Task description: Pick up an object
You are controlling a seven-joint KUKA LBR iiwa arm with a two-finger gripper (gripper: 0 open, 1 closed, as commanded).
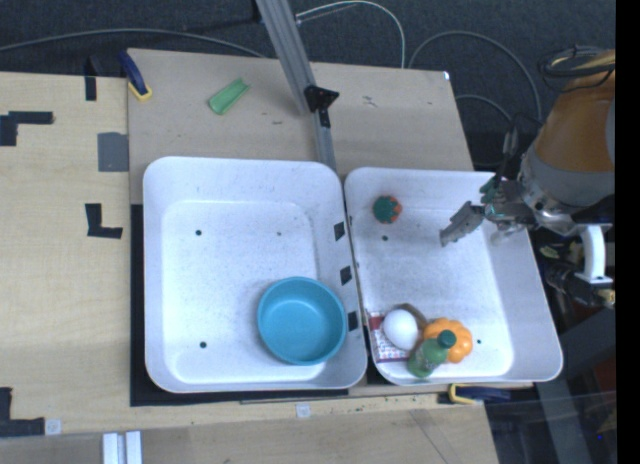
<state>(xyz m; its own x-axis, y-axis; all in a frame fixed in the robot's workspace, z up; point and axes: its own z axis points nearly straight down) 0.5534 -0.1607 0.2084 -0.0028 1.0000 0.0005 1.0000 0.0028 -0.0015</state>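
Single fixed camera above the bench (60, 252), angled downward over both white bins (160, 252); arm (575, 147) enters right.

A blue bowl (300, 319) sits upright in the left bin's near right corner. In the right bin, a small green-and-orange ball (386, 209) lies near the far left corner; a white egg (401, 329), an orange toy (450, 339) and a green piece (428, 357) cluster at the near edge.

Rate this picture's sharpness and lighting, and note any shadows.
Camera view: soft overall, fine detail smeared; lighting even and diffuse, no harsh glare on the white bins; the blue bowl casts only a faint shadow; the gripper is blurry; the small ball is fuzzy-edged.
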